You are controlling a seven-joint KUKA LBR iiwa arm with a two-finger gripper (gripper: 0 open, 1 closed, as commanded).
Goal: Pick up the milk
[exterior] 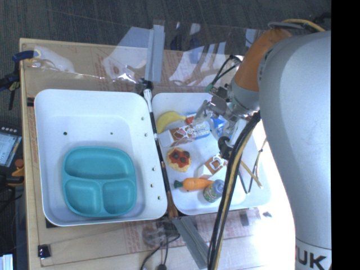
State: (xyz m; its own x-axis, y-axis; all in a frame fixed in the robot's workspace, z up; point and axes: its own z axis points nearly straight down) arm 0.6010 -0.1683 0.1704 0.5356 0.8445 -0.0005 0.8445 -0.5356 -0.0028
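A small red, white and brown carton (189,131) lies on its side near the back of the right bin (253,193); it looks like the milk. A second, smaller brown-and-white carton (215,163) lies further forward by the arm's cables. My gripper (207,113) hangs over the back of the right bin, just up and to the right of the first carton, with its tip close to the carton's right end. I see nothing lifted off the bin floor. Part of the bin's right side is hidden by the arm.
The right bin also holds a yellow banana (169,120), a pizza slice (179,158), an orange carrot (194,184), a small can (214,191) and a blue item (217,124). A teal divided plate (100,180) sits in the left bin (84,103). Black cables (229,167) cross the right bin.
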